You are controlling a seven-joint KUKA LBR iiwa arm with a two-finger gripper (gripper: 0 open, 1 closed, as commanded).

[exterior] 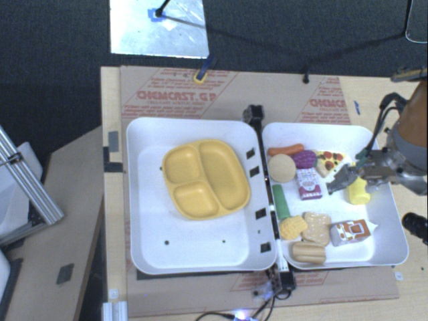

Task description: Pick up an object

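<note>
The right bin [390,214] holds several toy foods. Among them are an orange sausage [285,150], a tan bun [281,168], a purple grape bunch [305,158], a pizza slice [330,159] and a pink-and-white packet [309,183]. A yellow piece [360,192], a green stick [281,202], yellow corn [292,228], a tan cracker [316,225], an orange-and-white carton [350,231] and a bread roll [308,252] lie there too. My gripper [340,179] hangs over the bin's right half, between the packet and the yellow piece. It is open with nothing between its fingers.
The left bin [150,239] bears a yellow three-part plate [204,178]. A black hinge strip [262,179] divides the two bins. The arm [408,152] comes in over the right bin's far right rim. Cardboard [180,92] underlies both bins.
</note>
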